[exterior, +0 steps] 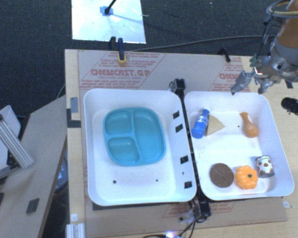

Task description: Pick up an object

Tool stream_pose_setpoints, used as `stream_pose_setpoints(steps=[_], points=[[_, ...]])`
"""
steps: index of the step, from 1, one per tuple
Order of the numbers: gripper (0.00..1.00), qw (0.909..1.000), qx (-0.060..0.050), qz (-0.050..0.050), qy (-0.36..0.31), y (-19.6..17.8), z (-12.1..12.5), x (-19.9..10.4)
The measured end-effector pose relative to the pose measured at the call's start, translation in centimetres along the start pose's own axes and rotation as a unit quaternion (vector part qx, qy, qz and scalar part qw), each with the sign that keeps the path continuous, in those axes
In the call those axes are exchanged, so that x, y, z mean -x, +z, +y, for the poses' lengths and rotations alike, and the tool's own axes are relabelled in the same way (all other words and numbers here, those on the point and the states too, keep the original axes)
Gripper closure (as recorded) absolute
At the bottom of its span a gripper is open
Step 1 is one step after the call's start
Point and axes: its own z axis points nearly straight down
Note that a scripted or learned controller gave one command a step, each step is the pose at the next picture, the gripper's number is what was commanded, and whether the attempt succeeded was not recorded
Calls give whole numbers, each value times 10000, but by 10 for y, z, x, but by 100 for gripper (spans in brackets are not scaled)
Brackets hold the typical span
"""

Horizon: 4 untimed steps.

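Left bin held a blue divided plate, not in the way. Right bin: blue bottle touching tan wedge near its back-left corner; brown disc, orange pumpkin, small can along the front edge. Gripper hung over the back edge w/ fingers spread, holding nothing. Risk, imo: crowded items could foul a grab.

Grey arm with an orange band entering at the far right, wrist angled down and leftward, gripper hanging at the far right of the scene, two fingers spread apart, nothing between them
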Motion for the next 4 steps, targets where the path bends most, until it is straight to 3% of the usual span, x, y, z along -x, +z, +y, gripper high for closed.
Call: stream_pose_setpoints(steps=[1,4], points=[[0,10000,61,-9,-10,-8,2,0],[0,10000,77,-5,14,164,-2,9]])
